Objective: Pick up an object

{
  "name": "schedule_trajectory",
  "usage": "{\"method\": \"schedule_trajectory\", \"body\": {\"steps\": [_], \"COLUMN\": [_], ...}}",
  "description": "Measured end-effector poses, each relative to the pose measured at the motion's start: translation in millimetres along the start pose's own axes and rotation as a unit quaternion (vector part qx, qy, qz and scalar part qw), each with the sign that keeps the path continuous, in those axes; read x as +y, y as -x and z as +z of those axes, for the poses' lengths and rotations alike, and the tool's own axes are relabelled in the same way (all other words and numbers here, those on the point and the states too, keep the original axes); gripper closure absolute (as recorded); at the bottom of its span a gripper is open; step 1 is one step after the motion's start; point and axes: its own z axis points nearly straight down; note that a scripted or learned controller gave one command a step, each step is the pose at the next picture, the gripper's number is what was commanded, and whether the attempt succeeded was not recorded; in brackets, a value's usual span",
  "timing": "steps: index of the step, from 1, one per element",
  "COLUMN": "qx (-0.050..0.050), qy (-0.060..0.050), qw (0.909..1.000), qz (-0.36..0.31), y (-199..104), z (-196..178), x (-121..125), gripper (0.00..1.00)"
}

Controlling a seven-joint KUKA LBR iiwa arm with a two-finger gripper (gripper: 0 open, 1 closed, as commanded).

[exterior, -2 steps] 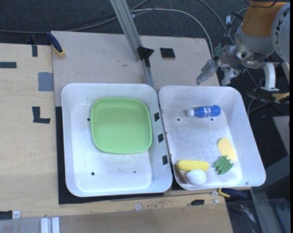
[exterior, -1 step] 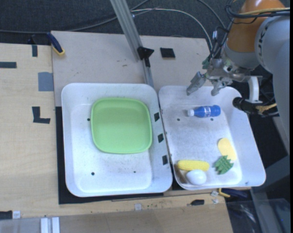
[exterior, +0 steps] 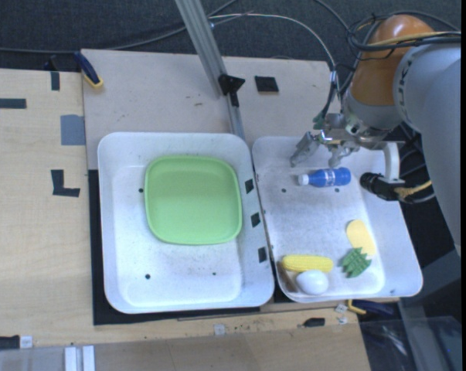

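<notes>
A small blue bottle with a white cap [exterior: 324,178] lies on its side near the back of the right bin [exterior: 310,222]. My gripper [exterior: 319,151] hangs just above and behind it, fingers spread apart, open, with nothing between them. At the bin's front lie a yellow corn cob [exterior: 307,263], a white egg-shaped object [exterior: 312,282], a green leafy toy [exterior: 355,263] and a yellow oval piece [exterior: 360,235].
The left bin [exterior: 117,230] holds a green square plate [exterior: 193,199]. A metal pole [exterior: 209,52] slants up from between the bins. Cables loop behind the arm at the upper right. A black fitting [exterior: 375,185] sits at the right bin's far edge.
</notes>
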Motion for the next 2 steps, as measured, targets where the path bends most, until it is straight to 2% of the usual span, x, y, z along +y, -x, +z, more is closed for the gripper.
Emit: {"method": "schedule_trajectory", "body": {"steps": [1, 2], "qx": [0.0, 0.0], "qy": [-0.001, 0.002], "qw": [1.0, 1.0], "qz": [0.0, -0.001], "y": [1, 1], "z": [63, 50], "x": [1, 3], "gripper": [0.0, 1.0]}}
